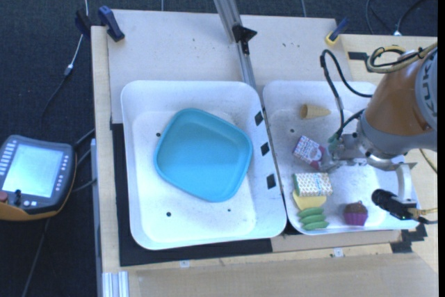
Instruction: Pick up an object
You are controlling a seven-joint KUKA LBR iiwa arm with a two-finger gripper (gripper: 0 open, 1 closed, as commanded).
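My gripper hangs low in the right bin, at the end of the grey arm with its orange band. It sits just right of a small pink patterned packet, close to it or touching it. Below it lie a block with a speckled green and yellow top, a yellow piece and a green pea pod. A purple toy rests near the bin's front right, and a tan cone lies toward the back.
The left bin holds a light blue square plate. A metal rod slants down to the wall between the bins. A black cable loops above the arm, and a teach pendant lies on the floor at left.
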